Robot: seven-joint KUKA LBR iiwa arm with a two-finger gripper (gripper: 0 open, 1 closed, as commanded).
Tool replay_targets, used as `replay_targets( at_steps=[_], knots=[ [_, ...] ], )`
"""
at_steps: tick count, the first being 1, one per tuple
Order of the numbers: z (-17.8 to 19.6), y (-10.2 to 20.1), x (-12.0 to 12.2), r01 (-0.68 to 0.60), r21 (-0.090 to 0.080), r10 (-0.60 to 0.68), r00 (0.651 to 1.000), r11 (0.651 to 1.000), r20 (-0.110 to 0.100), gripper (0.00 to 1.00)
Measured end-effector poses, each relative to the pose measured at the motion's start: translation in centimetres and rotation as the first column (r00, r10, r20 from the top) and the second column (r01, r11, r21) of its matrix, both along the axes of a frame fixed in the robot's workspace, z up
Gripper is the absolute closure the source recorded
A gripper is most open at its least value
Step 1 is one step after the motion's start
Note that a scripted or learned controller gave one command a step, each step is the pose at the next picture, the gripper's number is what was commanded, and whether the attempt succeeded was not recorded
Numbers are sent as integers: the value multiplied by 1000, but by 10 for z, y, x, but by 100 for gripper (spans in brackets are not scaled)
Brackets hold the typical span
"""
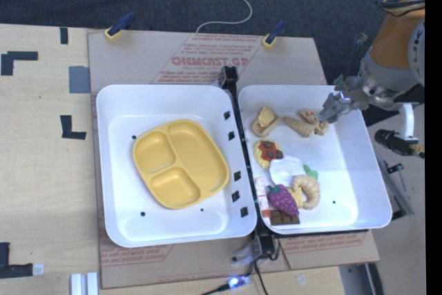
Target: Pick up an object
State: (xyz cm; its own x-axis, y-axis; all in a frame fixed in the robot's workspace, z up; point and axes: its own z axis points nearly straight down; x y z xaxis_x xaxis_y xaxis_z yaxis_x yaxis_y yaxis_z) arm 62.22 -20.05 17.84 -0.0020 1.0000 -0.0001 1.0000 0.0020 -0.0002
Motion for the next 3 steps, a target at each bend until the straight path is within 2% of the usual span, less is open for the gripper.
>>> replay_targets(
  at_steps=[1, 2, 3],
  knots=[
    [47, 0, 1, 0, 0, 0, 1000, 1000, 1, 100],
    [33, 45, -31, -2, 2, 2, 1000, 1000, -8, 100],
    [31, 97, -62, -3, 2, 3, 1000, 1000, -7, 100]
  ],
)
